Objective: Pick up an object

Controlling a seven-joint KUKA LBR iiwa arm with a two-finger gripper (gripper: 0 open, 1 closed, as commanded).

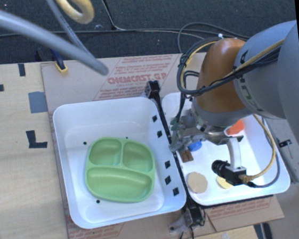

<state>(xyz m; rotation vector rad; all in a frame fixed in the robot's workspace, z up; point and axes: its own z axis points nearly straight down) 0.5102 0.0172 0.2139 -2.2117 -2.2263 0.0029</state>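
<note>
Cardboard-topped bench (pixel 133 72), two white bins. Left bin (pixel 67 152): green tray (pixel 120 169). Right bin (pixel 277 179): gripper (pixel 183 143) low at left wall over blue piece (pixel 195 146); grip state unreadable. Tan disc (pixel 197 182) near. Best: centre over one item, clear of wall.

1. Red printed lettering on brown cardboard sheet (pixel 134 75) under the two bins, above the left bin's far rim. Largest line reads roughly "CHEMCAST GP", letters slanted across the board; last characters partly covered by a black clamp.
2. Smaller red lines above and below that main line, same cardboard sheet: present but too small and blurred to read.
3. Black angular marks on the wooden bench top (pixel 10 121), left of the cardboard: plain shapes, no readable characters.
</note>
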